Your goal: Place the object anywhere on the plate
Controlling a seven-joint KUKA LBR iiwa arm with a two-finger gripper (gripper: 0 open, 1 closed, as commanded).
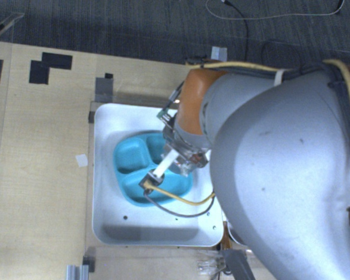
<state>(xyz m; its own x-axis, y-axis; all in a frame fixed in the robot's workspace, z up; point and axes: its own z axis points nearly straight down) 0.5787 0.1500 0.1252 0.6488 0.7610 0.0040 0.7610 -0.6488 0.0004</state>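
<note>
The tool (184,157) hung over the blue divided plate (132,155) in the white bin (115,228); its opening and any load could not be told.

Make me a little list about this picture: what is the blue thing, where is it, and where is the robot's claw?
blue thing: a plate with divided sections
where it is: lying inside the white bin
claw: low over the plate's right side
claw holding something: cannot tell from this view
arm: grey with an orange band, reaching in from the right
bench: pale wood, the bin sits on it
</note>
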